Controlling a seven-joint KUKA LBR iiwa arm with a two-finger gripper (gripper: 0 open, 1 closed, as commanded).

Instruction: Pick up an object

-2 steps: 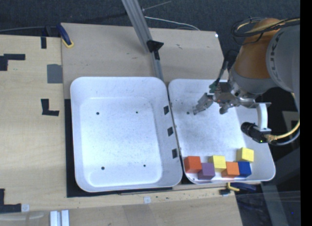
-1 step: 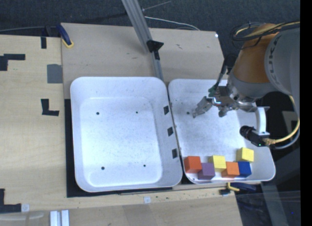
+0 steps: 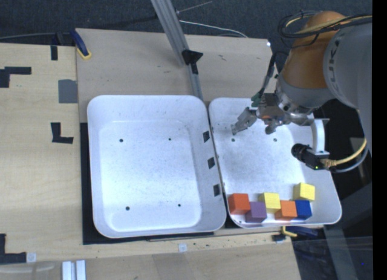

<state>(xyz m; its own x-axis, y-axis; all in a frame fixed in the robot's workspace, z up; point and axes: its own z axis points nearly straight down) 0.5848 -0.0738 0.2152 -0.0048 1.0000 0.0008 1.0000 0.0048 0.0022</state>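
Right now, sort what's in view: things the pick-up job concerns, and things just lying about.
Job:
- gripper, open above the right bin
- blocks at that bin's near edge: orange, purple, yellow, second orange, blue, second yellow

Lying about:
- left bin
- metal pole

Two shallow white plastic bins are seen side by side, the left bin [image 3: 103, 152] and the right bin [image 3: 242, 152]; six small coloured cubes are counted along the near edge of the right one: two orange cubes [image 3: 239, 202] [image 3: 288, 209], two yellow cubes [image 3: 271, 200] [image 3: 305, 190], one purple cube [image 3: 258, 211] and one blue cube [image 3: 303, 209]; one grey arm with an orange band [image 3: 314, 61] is counted.
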